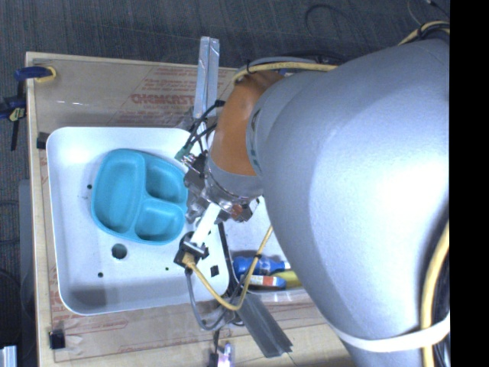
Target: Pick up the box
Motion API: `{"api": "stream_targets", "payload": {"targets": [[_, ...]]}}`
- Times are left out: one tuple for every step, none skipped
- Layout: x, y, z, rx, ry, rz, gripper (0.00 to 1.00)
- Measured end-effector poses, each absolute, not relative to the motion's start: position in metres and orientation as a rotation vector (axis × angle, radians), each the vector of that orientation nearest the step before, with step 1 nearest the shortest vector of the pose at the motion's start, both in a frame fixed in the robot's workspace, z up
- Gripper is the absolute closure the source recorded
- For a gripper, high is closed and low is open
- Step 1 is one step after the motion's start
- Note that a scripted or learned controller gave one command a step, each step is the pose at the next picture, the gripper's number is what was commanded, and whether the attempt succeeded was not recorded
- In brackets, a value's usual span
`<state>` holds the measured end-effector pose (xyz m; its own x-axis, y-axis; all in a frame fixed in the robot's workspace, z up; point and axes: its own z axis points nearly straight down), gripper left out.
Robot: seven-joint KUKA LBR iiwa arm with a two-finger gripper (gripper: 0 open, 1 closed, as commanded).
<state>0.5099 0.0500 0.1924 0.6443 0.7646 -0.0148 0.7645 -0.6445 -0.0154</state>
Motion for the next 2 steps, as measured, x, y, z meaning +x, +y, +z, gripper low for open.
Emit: {"api": "stream_targets", "payload": {"targets": [[0.5097,0.0516,0.1972,-2.831,-1.335,0.05,1.0],[0.5095,0.053,0.2018,-2.82,-1.349,0.068,1.0]]}}
